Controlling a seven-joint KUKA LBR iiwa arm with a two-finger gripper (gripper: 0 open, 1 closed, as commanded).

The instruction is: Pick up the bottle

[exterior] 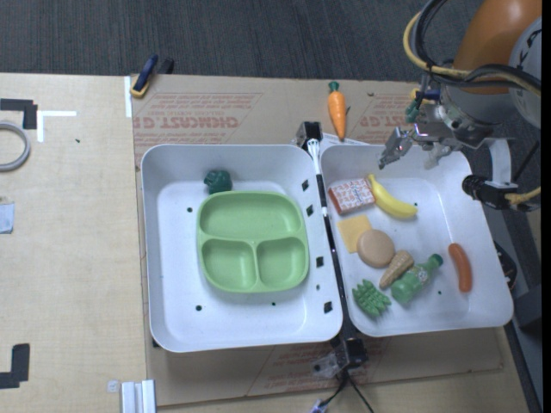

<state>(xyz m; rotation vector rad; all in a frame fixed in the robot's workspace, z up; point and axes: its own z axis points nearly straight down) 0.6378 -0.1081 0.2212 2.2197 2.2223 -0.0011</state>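
Note:
The bottle [416,280] is small and green. It lies on its side in the near part of the right bin [482,304], its cap pointing to the upper right, and it touches a tan bread piece [395,269] on its left. My gripper [416,150] hangs over the far edge of that bin, well above and beyond the bottle. Its fingers stand open with nothing between them.
The right bin also holds a banana [393,200], a red sausage [461,268], a cracker box [350,195], a cheese slice [352,231], a round bun [376,248] and a green leafy toy [370,300]. In the left bin are a green divided plate [253,241] and broccoli [218,180]. A carrot [336,110] lies behind the bins.

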